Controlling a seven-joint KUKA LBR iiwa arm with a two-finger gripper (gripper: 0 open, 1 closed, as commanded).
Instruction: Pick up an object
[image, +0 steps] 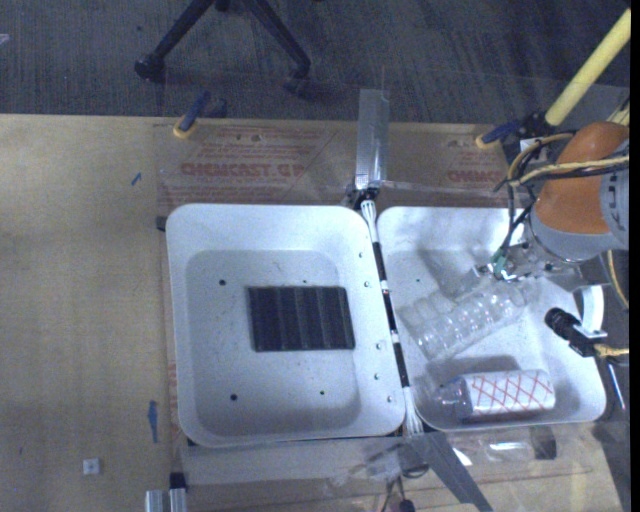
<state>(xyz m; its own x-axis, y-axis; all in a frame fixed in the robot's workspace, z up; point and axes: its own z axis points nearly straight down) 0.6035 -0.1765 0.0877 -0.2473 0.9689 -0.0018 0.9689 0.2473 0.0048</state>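
The likeliest candidate I can see is the clear plastic bottle (468, 318), lying on its side in the right bin (592, 405), slanting from the middle of the floor up toward the far right corner, where the arm's wrist hangs over its upper end. I judge it light, thin-walled and easy to dent, with a slick ribbed body that would roll or squirt sideways under an off-centre pinch; I would take it across the narrow body, square to its long axis, somewhere along the ribs where the wall is stiffer. Nearer the front edge of the same bin lies a second bottle with a red-and-white crosshatch label (495, 392), also on its side, close to the clear one but apart from it; its paper sleeve should offer better friction and makes it a fair alternative. The gripper (508, 266) sits under the orange band, just at the clear bottle's upper end, but the wrist and cables hide it, so I cannot tell its state or whether it has anything. The left bin (200, 240) holds a dark ribbed rectangular pad (300, 318) lying flat in its centre, well apart from the arm.
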